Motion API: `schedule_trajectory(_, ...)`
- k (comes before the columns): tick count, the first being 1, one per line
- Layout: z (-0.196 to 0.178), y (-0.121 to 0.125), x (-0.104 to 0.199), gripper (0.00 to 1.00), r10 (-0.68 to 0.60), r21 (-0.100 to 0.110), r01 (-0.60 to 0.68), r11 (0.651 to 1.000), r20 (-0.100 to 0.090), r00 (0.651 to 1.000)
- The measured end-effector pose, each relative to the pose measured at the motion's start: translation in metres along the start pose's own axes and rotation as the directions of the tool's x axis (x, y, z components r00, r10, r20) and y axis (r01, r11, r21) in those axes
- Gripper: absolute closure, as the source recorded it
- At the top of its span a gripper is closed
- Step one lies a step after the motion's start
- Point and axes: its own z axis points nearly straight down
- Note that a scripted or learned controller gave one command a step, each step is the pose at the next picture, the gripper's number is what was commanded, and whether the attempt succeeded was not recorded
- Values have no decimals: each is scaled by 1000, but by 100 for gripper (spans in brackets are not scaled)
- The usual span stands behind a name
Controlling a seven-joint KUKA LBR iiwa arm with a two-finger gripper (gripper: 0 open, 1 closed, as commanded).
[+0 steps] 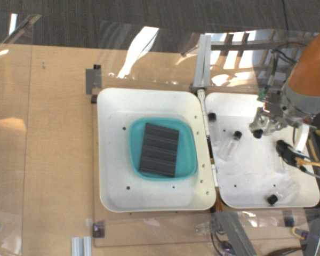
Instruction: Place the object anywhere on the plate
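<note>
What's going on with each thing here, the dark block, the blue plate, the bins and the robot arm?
Dark ridged block: lying flat on the plate.
Teal plate: sitting in the left bin, bearing the block.
Left bin: holding the plate.
Right bin: under the arm.
Gripper: over the right bin.

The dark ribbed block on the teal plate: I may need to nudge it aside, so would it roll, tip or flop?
The dark ribbed block lies flat and broad on the teal plate, so it probably slides rather than rolls or tips. Its straight edges suggest something stiff, not floppy. The ridges may give the claw some grip, though weight can't be judged.
</note>
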Motion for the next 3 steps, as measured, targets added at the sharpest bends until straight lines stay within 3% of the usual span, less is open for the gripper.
schedule_trajectory(1, 1, -66, 100, 100, -223, 4, 223, 975, -1, 975)
schedule_trajectory(2, 18, -53, 187, 100, -365, 2, 365, 931, -1, 931)
schedule_trajectory(3, 18, -52, 187, 0, -365, 2, 365, 931, -1, 931)
